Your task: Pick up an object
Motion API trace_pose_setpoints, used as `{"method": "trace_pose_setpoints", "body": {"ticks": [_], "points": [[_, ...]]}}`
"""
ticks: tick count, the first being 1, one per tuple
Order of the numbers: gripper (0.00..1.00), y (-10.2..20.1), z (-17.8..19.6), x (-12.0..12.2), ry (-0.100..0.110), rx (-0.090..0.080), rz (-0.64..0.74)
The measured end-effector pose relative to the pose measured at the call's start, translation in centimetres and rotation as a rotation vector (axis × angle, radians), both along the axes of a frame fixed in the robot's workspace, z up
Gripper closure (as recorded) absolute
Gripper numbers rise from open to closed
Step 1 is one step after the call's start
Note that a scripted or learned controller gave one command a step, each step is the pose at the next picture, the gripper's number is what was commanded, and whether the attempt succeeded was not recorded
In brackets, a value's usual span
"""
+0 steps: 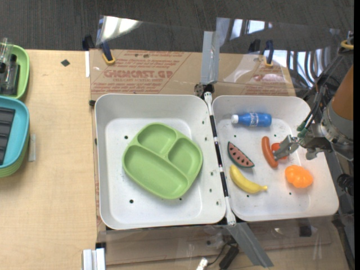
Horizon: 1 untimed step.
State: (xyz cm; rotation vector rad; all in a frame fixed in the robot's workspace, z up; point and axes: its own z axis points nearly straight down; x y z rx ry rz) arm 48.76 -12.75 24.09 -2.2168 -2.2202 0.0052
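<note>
Bins: two shallow white bins are sitting side by side on the worktop, the left bin (107,167) and the right bin (315,207), touching along their inner rims.
Left bin: one green divided plate (162,160) with three compartments is lying near its middle.
Right bin: five things are lying here, one of each kind.
Bottle: one blue and white bottle (252,119) is lying on its side near the far edge of the right bin; its label is too small to read.
Watermelon slice: one toy watermelon slice (240,154) is lying close to the bin's left edge.
Banana: one yellow banana (247,181) is lying just nearer than the slice.
Sausage: one orange-red sausage (268,151) is lying right of the slice.
Red piece: one small red thing (277,149) is sitting just beside the sausage, touching the gripper's tip.
Orange fruit: one orange fruit (298,176) is sitting toward the right edge.
Gripper: one gripper (288,147) is reaching in over the right edge; whether its fingers are released or clenched cannot be told.
Writing: the cardboard sheet (146,72) behind the bins is showing red print, roughly "GIGACAST.GP".
</note>
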Motion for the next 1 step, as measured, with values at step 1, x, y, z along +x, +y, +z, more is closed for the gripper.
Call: {"method": "trace_pose_setpoints", "body": {"ticks": [1], "points": [[0.00, 9.57, 6.38, -0.88, -0.002, -0.001, 0.131]]}}
